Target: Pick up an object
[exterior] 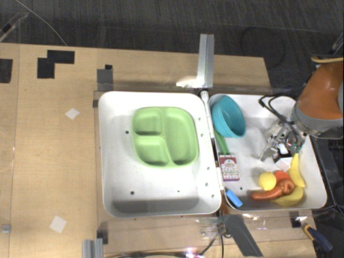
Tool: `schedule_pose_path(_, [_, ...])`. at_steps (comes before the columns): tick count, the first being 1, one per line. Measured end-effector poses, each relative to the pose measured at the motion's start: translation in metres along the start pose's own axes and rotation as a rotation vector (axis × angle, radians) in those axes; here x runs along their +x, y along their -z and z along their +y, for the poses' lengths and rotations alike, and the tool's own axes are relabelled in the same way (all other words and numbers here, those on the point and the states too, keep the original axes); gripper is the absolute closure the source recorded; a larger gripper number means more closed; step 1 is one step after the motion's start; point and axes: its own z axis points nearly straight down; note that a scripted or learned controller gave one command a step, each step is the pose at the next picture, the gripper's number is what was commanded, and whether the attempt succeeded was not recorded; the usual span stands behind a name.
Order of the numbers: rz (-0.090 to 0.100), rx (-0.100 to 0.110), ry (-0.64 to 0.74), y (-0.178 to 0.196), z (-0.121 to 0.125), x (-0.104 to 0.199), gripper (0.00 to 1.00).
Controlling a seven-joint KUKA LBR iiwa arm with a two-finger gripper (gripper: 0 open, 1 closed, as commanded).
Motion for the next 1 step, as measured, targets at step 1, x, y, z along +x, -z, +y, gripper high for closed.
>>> schedule_pose_path(1, [0.010,0.003,-0.186,-0.0039,0.0157,0.0177,0.00])
